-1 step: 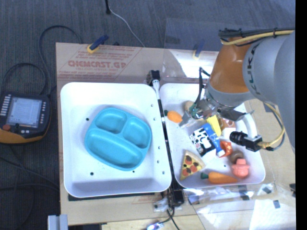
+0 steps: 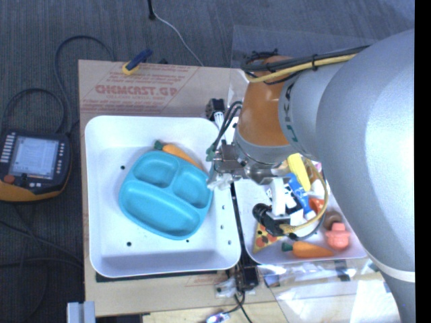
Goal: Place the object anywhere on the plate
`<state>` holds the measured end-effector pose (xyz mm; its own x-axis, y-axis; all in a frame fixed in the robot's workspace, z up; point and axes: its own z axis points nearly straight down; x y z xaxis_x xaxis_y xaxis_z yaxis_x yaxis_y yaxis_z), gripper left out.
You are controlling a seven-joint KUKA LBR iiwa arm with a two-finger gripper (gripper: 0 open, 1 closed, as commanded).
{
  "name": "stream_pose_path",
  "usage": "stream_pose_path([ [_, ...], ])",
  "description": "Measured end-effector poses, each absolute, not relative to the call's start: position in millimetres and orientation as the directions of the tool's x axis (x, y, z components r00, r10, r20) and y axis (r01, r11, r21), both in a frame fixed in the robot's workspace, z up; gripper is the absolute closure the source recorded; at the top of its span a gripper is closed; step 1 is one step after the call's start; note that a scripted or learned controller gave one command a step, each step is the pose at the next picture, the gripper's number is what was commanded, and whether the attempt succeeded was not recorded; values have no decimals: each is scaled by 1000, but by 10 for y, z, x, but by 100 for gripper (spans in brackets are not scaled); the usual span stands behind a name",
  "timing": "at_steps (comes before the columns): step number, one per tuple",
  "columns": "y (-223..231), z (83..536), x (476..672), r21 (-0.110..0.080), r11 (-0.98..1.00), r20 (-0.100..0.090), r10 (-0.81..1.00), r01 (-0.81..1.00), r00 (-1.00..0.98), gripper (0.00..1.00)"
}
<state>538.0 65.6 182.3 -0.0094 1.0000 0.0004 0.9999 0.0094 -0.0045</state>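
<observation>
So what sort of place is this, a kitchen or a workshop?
Most likely a robotics lab. A grey robot arm reaches over two white bins of toy food and a blue plate, and a handheld control pendant with cables lies on the carpet.

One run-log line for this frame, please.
arm: wrist above bin divider | gripper: at plate's right edge, grasp unclear | plate: left bin | carrot: behind plate
</observation>
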Motion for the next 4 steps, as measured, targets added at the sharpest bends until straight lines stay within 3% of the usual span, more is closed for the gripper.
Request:
stream_pose_path([
  [1,1467,2075,4904,-4,-76,1,997,997,76,100],
  [2,1835,1824,4814,-5,-491,-8,871,871,491,100],
  [3,2248,3303,4846,4,-393,3,920,920,393,100],
  [4,1555,3647,5050,2,-438,-3,899,899,438,100],
])
